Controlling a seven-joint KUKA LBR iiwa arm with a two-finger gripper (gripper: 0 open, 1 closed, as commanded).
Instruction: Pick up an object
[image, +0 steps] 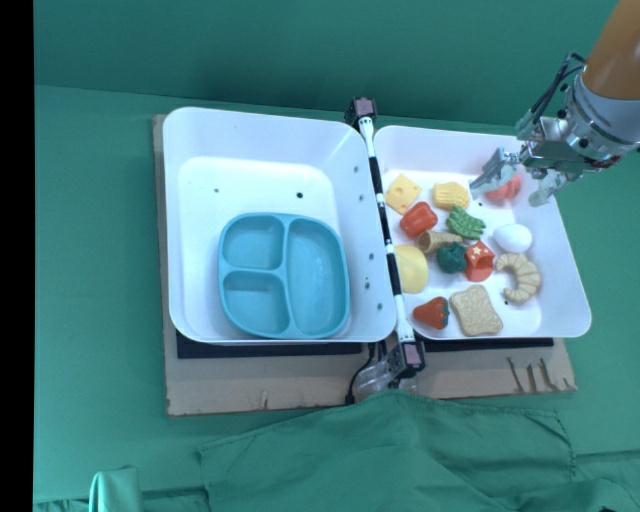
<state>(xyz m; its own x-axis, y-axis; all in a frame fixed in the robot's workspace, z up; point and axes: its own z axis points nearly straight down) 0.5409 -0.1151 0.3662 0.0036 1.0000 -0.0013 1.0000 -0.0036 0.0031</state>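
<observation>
My gripper hangs over the back right part of the right bin, fingers spread apart and open. A small red toy piece lies between and below the fingers, partly hidden by them. I cannot tell whether they touch it. Close by lie a white egg, a croissant, a yellow waffle piece, a cheese wedge and a red pepper. Several more toy foods fill the bin's middle.
The left bin holds a light blue divided plate. A black and white hinge bar runs between the bins. Green cloth bunches up at the front. A cracker and a strawberry lie near the right bin's front.
</observation>
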